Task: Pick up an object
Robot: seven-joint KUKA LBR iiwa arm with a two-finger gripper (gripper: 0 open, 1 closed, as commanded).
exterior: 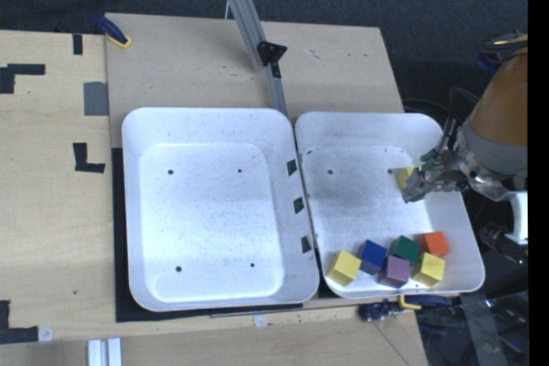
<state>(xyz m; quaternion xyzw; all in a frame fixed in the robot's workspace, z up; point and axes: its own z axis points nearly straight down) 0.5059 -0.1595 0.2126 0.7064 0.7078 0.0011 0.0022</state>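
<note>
A: Where was the gripper (418, 182)?

B: Low over the right bin (360, 133), near its right wall, with a small yellow object (402, 177) at its tip, on the side toward the bin's middle. (Whether it was pinched or merely touched, and how wide the claw stood, I couldn't tell.)

A: And the other blocks?

B: Clustered along the near wall: yellow block (344, 267), blue block (373, 255), purple block (397, 270), green block (406, 249), orange block (436, 243). Open floor lay toward the middle.

Six small blocks in the right bin (369, 133), clustered lower right of frame: yellow block (345, 267), blue block (373, 255), purple block (397, 270), green block (405, 249), orange block (436, 243), second yellow block (431, 269). All resting flat, packed close along the bin's near wall.
</note>
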